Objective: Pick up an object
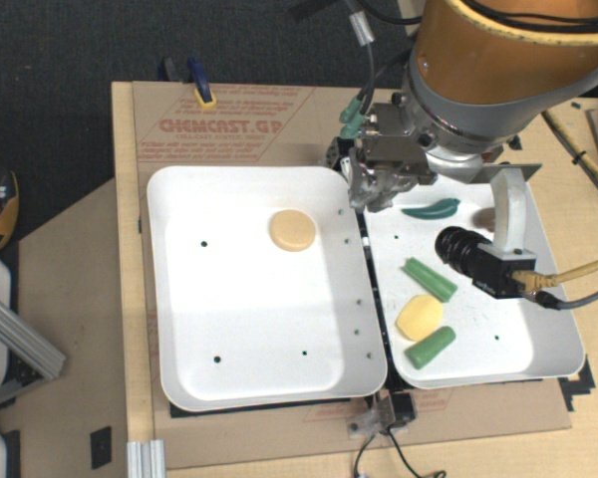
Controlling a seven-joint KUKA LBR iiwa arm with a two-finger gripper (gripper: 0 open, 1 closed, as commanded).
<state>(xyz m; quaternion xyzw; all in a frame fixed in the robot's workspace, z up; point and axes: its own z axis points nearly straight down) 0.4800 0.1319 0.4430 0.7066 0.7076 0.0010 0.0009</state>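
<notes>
A round tan disc (pixel 293 231) lies in the left bin (pixel 179 267), near its upper middle. The right bin (pixel 538 352) holds a dark green curved pod (pixel 431 208), a light green stick (pixel 429 279), a yellow lump (pixel 419 318) and a second green stick (pixel 430 348) just below the lump. My gripper (pixel 371 193) hangs over the divide between the bins, at the right bin's upper left corner, left of the pod. I see nothing between its fingers, and their spread is hard to make out.
Both bins rest on a brown cardboard sheet (pixel 229 118) with red print. A blue and yellow clamp (pixel 199 83) sits at the sheet's far edge. The arm's large orange-banded body (pixel 518 38) covers the right bin's far side.
</notes>
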